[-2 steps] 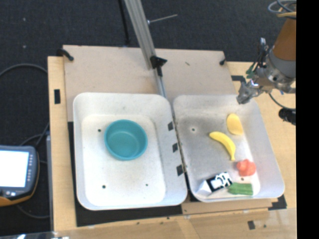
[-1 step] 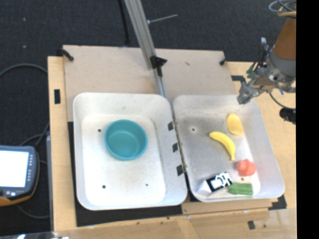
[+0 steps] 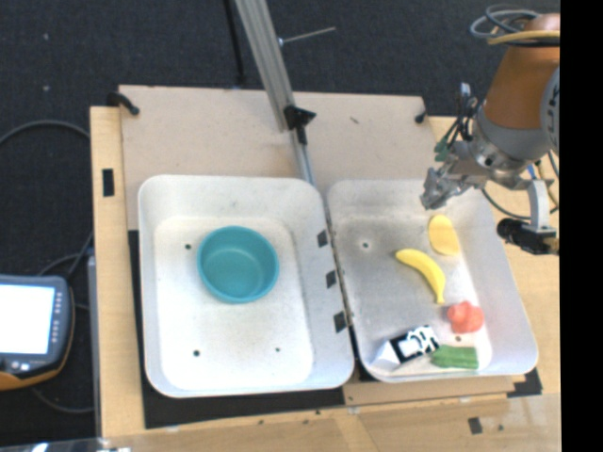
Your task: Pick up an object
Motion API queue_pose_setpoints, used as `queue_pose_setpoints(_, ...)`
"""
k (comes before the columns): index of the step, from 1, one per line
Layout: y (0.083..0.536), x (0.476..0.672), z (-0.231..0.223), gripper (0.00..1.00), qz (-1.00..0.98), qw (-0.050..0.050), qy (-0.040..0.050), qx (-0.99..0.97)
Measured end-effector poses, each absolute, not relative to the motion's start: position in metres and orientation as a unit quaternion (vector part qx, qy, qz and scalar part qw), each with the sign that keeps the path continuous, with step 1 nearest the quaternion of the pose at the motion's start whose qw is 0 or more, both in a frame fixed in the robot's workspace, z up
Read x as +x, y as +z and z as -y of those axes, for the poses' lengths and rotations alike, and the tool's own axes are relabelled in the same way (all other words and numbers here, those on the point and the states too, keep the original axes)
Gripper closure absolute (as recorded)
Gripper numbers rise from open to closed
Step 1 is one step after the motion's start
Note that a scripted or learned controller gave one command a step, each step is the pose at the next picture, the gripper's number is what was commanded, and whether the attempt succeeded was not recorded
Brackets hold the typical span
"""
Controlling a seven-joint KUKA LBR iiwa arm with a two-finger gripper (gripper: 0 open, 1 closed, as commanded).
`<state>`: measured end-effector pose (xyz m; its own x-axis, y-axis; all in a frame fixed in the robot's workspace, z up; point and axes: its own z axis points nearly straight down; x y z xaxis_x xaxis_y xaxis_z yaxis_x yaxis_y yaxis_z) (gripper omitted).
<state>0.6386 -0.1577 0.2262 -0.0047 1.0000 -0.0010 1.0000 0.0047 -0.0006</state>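
Note:
The right bin holds a yellow banana, a yellow lemon-like piece, a red strawberry-like piece, a green piece and a black-and-white item. My gripper hangs over the bin's far right part, just behind the lemon-like piece, with nothing seen between its fingers. The left bin holds a teal bowl.
A slanted metal pole rises from the bench behind the bins. A tablet-like screen sits off the bench at the left. Cables hang by the arm at the right bin's far edge.

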Motion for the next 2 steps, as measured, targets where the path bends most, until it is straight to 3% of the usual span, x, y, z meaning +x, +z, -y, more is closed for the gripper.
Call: queue_pose_setpoints(2, 0.229, 0.617, 0.058, 1.0, -0.709, 0.0, 0.0003, 0.705)
